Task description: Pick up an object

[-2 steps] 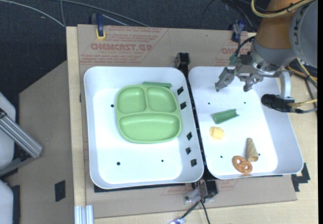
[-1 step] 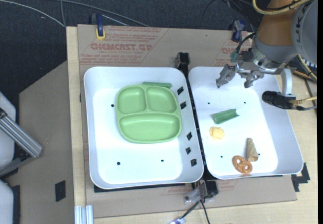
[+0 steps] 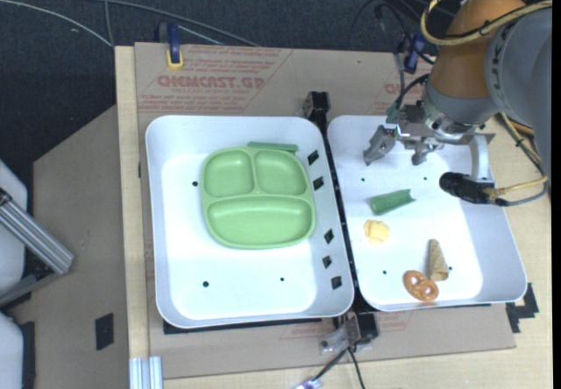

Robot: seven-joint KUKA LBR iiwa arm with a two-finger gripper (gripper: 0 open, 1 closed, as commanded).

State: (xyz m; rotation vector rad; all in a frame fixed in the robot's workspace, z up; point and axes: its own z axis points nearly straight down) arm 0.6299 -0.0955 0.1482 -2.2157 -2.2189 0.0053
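Your gripper (image 3: 401, 151) is hanging with fingers spread, grasping nothing; the green piece (image 3: 391, 201) is lying at its six o'clock, long axis running eight-to-two.

Red "CHEMCAST GP" lettering on the brown board (image 3: 263, 72) beneath the bins

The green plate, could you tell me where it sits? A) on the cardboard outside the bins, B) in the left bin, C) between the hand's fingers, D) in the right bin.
B: the green plate lies flat in the left bin, apart from the hand.
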